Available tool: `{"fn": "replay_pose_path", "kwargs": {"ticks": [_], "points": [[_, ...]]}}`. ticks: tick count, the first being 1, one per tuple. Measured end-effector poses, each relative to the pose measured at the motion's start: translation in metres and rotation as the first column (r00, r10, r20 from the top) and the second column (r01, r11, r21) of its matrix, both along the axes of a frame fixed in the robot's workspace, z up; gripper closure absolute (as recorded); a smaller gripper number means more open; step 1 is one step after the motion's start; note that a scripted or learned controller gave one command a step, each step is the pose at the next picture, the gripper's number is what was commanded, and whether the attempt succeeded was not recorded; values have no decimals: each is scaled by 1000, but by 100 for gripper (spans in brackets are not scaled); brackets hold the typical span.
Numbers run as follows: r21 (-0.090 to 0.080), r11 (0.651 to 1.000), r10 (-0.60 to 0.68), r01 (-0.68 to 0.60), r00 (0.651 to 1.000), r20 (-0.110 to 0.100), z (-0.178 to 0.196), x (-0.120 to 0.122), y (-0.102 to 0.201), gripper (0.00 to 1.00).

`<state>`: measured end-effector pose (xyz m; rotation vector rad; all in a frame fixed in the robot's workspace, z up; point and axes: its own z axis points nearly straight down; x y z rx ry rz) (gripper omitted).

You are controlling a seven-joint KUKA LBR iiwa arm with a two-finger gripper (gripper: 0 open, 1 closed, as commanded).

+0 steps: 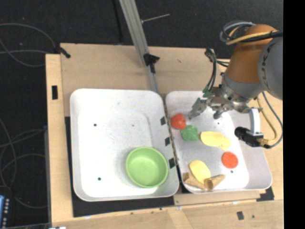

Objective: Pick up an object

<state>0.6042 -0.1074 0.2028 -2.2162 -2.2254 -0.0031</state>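
Tan bench (105, 70), black floor (28, 23)

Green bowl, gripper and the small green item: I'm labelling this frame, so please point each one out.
green bowl (146, 167), camera view, on its inner floor.
gripper (208, 109), camera view, midway between its fingertips.
small green item (190, 133), camera view, on its top middle.

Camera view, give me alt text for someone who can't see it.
A grey and orange robot arm holds its open gripper above the right bin of small toy foods, near a red ball. The left bin holds a green bowl.
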Motion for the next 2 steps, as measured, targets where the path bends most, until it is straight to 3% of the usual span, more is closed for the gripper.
{"fn": "replay_pose_path", "kwargs": {"ticks": [1,2], "points": [[0,1000,-1,1,1000,0,0,0,0,0],[-5,1000,-6,6,1000,-4,-46,5,-8,0]]}}
